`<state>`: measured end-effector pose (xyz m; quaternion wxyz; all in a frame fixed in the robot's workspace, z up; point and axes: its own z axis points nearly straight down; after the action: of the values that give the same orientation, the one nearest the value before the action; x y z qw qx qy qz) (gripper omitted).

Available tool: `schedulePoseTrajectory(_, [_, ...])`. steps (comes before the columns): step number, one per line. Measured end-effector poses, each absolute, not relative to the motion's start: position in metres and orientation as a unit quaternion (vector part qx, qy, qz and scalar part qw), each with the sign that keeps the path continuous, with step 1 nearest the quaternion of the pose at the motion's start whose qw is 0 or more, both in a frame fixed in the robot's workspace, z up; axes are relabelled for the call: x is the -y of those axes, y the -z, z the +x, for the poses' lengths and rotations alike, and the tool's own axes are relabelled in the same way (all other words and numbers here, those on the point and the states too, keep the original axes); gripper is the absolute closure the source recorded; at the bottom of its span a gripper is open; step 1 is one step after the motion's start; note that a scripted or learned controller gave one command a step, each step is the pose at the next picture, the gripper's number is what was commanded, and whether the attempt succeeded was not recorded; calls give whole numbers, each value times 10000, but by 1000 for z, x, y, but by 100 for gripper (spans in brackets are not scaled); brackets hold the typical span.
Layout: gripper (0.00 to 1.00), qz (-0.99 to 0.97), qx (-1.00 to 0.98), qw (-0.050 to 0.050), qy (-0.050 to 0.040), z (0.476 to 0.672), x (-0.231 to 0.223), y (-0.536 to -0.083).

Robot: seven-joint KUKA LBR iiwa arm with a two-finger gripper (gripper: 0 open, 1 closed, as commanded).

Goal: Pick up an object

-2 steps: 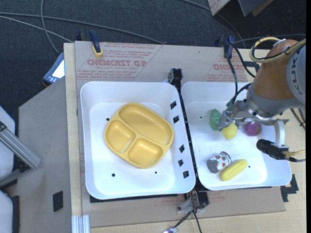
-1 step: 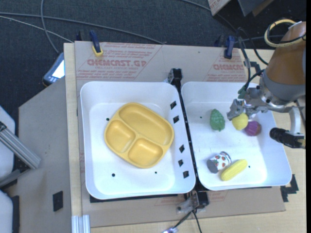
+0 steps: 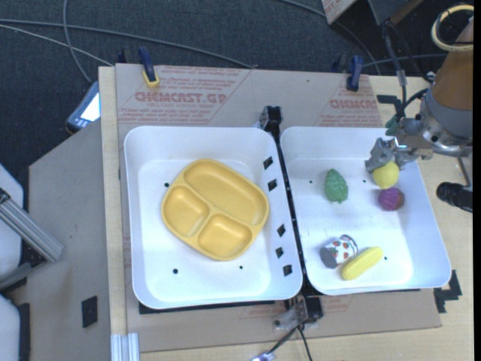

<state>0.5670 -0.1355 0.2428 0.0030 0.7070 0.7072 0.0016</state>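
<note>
- Gripper [image 3: 385, 164]: positioned over the far right part of the right bin [image 3: 316, 280], reaching in from the right. A small yellow round object [image 3: 386, 175] sits directly at the fingertips. The view does not resolve whether this object is clamped between the fingers or merely lying beneath them; finger opening cannot be determined.
- Arm: the orange band [image 3: 456, 85] above the wrist is at the right edge, with cables running up behind it.
- Candidate objects, right bin: a purple object [image 3: 390, 198] lies just beside the yellow round object, on its near side; a green object [image 3: 336, 186] lies apart to the left; a yellow banana-shaped object [image 3: 361, 263] and a grey, white and red item [image 3: 338, 250] touch each other near the front wall.
- Left bin [image 3: 143, 277]: contains a yellow compartment tray [image 3: 215, 208].
- Step in hand, as judged: grasp attempt on the yellow round object, at or near closure.
- Next move calls for: a confirmed grip, then a straight vertical lift, without nudging the purple object alongside.
- Legible writing: red print on the board [image 3: 225, 89] behind the bins reads approximately "CHEMCAST GP"; smaller lines are unreadable.
</note>
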Motion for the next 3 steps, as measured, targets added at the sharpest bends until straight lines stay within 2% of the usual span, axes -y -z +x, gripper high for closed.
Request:
schedulePoseTrajectory(1, [100,7050,-7092,-24,-2,557,79,-231])
schedulePoseTrajectory(3, [100,7057,-7085,-24,8,527,-14,-217])
